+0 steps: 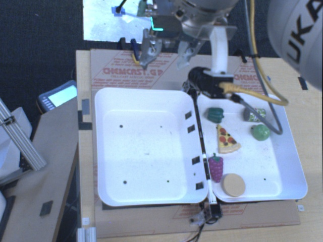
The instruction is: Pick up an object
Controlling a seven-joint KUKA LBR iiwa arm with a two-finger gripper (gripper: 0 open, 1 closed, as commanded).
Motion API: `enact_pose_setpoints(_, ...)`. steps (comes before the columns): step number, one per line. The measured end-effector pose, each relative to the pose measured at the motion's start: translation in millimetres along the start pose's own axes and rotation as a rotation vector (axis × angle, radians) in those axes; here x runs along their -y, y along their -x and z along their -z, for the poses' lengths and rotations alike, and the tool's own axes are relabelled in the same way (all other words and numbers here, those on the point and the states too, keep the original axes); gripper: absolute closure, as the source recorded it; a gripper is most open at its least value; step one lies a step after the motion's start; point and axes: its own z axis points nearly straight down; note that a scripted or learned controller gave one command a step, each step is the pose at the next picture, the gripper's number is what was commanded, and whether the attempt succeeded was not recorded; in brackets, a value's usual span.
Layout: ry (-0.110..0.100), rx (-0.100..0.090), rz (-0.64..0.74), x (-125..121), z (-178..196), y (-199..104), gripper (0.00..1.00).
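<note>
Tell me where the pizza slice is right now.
In the camera view the pizza slice lies in the right bin, near its left wall, below the dark green pepper and above the purple grapes.

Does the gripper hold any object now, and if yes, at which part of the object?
Nothing is held. The gripper hangs above the bench behind the bins, with nothing between its fingers.

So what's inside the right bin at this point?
In the right bin: dark green pepper, pizza slice, green ball, grey item, purple grapes, tan disc. Cables cover its top edge.

The arm [298,24] is cut off by the top and right edges.
</note>
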Motion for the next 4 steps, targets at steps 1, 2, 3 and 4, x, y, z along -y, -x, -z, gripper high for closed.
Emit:
enact_pose_setpoints(1,0.003,-0.001,0.004,-0.2,11.7,-0.3,1.0)
enact_pose_setpoints(2,0.002,-0.001,0.005,-0.1,11.1,-0.4,0.0)
enact_pose_setpoints(3,0.002,-0.001,0.005,-0.1,11.1,-0.4,0.0)
enact_pose_setpoints(4,0.002,-0.001,0.005,-0.1,11.1,-0.4,0.0)
